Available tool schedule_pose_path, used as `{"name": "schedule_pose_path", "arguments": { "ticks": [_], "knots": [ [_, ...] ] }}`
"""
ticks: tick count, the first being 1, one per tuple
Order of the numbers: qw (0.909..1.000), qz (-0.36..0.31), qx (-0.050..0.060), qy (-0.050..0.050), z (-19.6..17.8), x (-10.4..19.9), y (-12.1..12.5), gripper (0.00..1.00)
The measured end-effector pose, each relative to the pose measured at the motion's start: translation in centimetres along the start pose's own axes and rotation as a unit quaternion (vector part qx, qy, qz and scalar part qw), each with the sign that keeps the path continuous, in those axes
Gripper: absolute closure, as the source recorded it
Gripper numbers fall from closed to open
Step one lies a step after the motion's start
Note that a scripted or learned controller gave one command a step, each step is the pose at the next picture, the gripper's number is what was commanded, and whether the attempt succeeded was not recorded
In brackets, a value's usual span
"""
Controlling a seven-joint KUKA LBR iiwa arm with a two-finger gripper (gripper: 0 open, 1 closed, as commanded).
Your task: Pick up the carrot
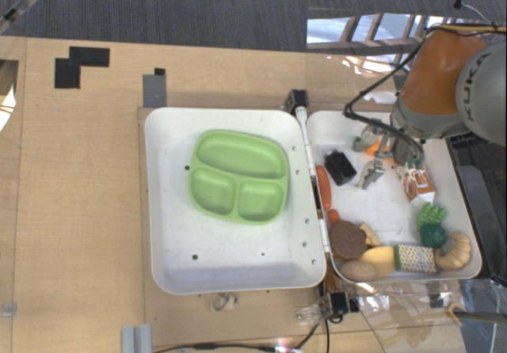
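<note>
**Arm hovering over the right bin, carrot lying at its left wall**

Wooden bench [79, 209] is carrying two white bins side by side. A green divided plate [238, 176] is sitting in the left bin [170, 264]. Over the far part of the right bin [467, 209], the gripper [379, 160] is hanging with nothing between its fingers; whether they are spread, I cannot tell. The carrot [324, 190] is lying along the right bin's left wall, beside a black block [339, 167].

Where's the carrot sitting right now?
The carrot lies in the right bin, along its left wall beside the divider, just left of the black block and above the round brown cookie.
</note>
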State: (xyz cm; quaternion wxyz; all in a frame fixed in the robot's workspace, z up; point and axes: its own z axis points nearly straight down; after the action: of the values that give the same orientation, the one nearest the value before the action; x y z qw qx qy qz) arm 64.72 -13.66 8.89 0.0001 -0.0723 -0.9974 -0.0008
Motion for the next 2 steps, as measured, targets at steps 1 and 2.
{"name": "schedule_pose_path", "arguments": {
  "ticks": [1,2],
  "knots": [
    [0.9999,-0.003,0.000,-0.012,-1.47,-0.50,0.27,1.00],
    [1.0000,-0.003,0.000,0.000,-0.97,0.04,0.31,0.00]
  ]
}}
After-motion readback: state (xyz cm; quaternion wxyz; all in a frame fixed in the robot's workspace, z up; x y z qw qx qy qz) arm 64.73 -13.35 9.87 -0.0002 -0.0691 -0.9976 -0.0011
